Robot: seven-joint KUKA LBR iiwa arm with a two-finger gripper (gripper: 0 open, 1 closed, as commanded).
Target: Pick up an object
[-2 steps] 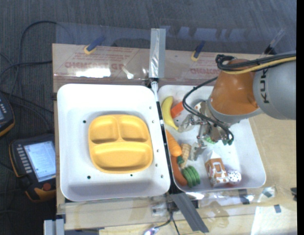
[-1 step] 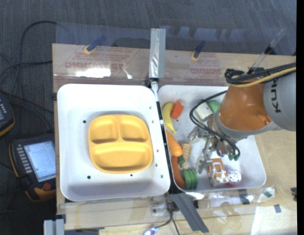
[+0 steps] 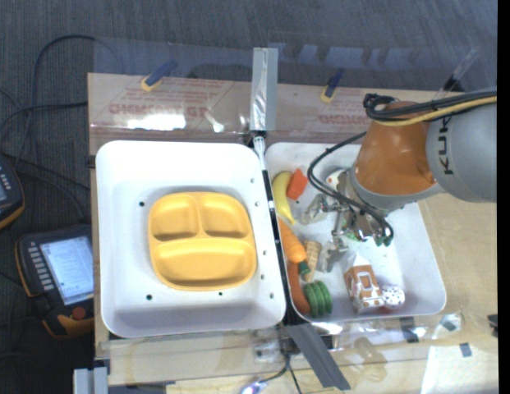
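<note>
Pincer (image 3: 341, 235) low inside the right bin (image 3: 419, 245), under the orange band of the arm (image 3: 390, 158). Metal fingers seen as a tangle with cables; cannot tell how far open, and nothing visibly held between them.

Several candidates for picking, all in the right bin. Nearest: a small tan object (image 3: 312, 255), just beside the pincer, down and to the left in the view. Short, with no clear long axis.

Further left, along the bin's left wall: a yellow banana (image 3: 281, 197) and a small orange-red piece (image 3: 296, 184) at the top, a carrot (image 3: 291, 240) below them, lying roughly along the wall, then a green ridged item (image 3: 319, 296) near the front corner. Toward the front, right of the green item: a small orange-and-white box (image 3: 363, 289) with a white dotted die (image 3: 391, 296) touching or almost touching it.

Left bin (image 3: 115, 220) carrying a yellow divided plate (image 3: 202, 238), well apart from the pincer.

Likely judgement: only a short move needed, down-left to the tan object, or toward the front for the box. Risk: crowded items along the wall, easy to push instead of grasp.
</note>
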